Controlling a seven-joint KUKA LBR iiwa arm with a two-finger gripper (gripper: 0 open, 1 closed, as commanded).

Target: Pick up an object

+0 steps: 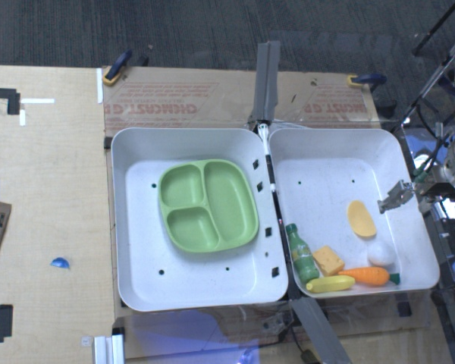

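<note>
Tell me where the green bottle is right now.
The green bottle lies in the right bin, against its left wall near the front, just left of the yellow block and above the banana.

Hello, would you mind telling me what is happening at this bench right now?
A robot arm is set to pick up an object. Its gripper sits over the right edge of the right bin, holding nothing. Toy food lies at that bin's near end: a green bottle, cheese wedge, banana, carrot, white egg and a yellow oval piece. The left bin holds a green divided plate. Nothing is lifted yet.
</note>
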